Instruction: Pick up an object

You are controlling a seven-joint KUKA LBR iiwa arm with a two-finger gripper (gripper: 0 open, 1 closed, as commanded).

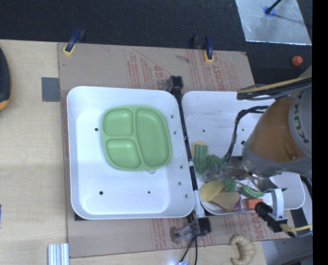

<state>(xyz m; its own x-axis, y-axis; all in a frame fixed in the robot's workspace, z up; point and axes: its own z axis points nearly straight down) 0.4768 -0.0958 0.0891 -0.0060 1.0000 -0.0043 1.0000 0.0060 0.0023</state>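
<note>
Left bin: green divided plate near centre, toward the far edge. Right bin: heap of small objects at the near-left corner, against the near wall. Gripper lowered over the heap's right side, beneath the grey and orange arm; jaw state cannot be told, no object visibly grasped.

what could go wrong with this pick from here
The items in the right bin lie heaped at its near end: a green piece, a yellow piece and a tan piece touch or overlap, so a grasp may catch two or slip off. The arm covers much of the heap, hiding the gripper's aim from the camera.
</note>
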